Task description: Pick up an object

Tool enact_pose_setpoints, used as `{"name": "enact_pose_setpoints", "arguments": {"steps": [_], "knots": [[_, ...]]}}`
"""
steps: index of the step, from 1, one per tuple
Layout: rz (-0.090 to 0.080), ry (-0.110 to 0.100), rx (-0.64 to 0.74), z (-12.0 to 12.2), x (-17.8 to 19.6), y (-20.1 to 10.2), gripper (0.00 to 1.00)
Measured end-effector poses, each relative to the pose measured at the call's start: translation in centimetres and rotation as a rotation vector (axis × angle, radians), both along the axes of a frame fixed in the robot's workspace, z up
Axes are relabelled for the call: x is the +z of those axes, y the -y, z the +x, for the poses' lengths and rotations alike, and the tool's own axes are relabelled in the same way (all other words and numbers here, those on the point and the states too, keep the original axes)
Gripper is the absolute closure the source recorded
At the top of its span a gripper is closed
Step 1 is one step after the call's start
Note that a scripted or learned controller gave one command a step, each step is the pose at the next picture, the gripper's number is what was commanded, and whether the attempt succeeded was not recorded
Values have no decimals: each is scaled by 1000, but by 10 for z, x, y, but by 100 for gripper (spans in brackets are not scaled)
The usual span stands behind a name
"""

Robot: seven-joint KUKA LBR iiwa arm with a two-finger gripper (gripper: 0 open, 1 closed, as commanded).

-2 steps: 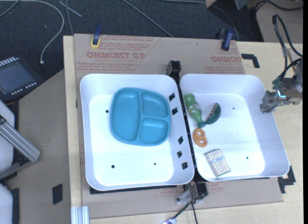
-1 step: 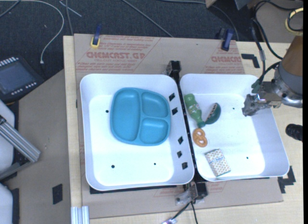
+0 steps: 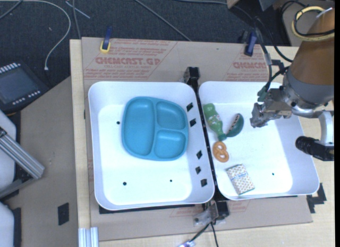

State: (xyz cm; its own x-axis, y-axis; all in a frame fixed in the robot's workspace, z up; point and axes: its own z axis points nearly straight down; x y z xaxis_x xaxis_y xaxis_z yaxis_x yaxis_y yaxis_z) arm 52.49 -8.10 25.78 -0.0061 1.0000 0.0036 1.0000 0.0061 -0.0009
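Note:
The right bin (image 3: 287, 155) holds a green bottle-shaped toy (image 3: 212, 118), a dark teal curved piece (image 3: 235, 125), an orange pretzel-like ring (image 3: 220, 152) and a small patterned packet (image 3: 239, 179). My gripper (image 3: 260, 117) hangs over the upper middle of this bin, to the right of the teal piece and apart from it. Nothing shows between its fingers.
A blue divided plate (image 3: 154, 128) lies in the left bin (image 3: 106, 161). A black divider with clips (image 3: 199, 134) runs between the bins. Cables and a black fitting (image 3: 313, 147) sit at the right edge. Blue clamps (image 3: 106, 43) hold the cardboard base.

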Motion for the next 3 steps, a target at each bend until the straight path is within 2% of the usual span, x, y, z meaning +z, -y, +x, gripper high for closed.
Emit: {"name": "enact_pose_setpoints", "arguments": {"steps": [1,2,3], "knots": [[0,-3,0,-9,-11,-58,100],[-2,0,0,2,-18,-116,100],[-1,-4,0,-9,-32,-169,100]]}}
